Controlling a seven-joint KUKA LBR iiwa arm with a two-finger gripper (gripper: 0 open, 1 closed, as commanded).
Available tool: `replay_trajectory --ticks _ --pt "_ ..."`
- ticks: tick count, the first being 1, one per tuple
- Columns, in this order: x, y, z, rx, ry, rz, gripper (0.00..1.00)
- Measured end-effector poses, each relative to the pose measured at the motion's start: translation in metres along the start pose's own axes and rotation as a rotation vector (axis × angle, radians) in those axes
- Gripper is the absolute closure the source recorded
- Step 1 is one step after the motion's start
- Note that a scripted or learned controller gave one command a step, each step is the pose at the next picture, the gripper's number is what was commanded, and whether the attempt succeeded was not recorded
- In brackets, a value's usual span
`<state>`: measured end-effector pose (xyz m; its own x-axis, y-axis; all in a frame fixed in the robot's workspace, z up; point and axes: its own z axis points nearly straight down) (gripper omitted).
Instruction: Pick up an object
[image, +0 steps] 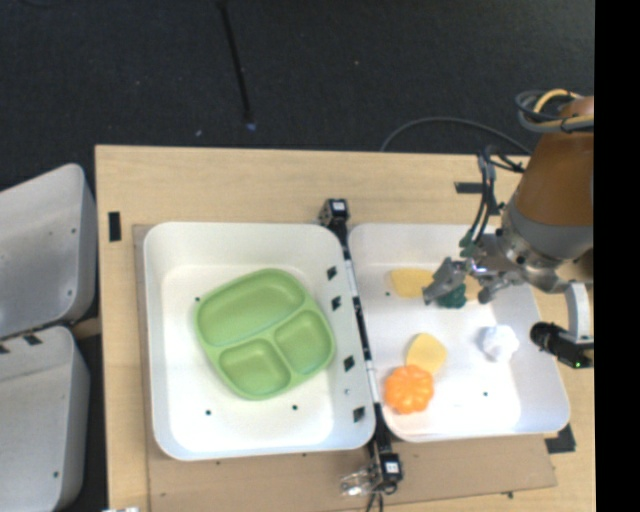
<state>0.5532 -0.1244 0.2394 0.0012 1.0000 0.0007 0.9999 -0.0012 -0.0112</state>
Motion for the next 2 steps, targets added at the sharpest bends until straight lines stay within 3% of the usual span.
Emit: replay_trajectory --ticks 1,2 --pt "0.000 0.002 -0.006 -0.012 -0.002 -0.002 0.00" --pt "-0.004 0.001 0.037 -0.008 -0.002 0.001 0.00"
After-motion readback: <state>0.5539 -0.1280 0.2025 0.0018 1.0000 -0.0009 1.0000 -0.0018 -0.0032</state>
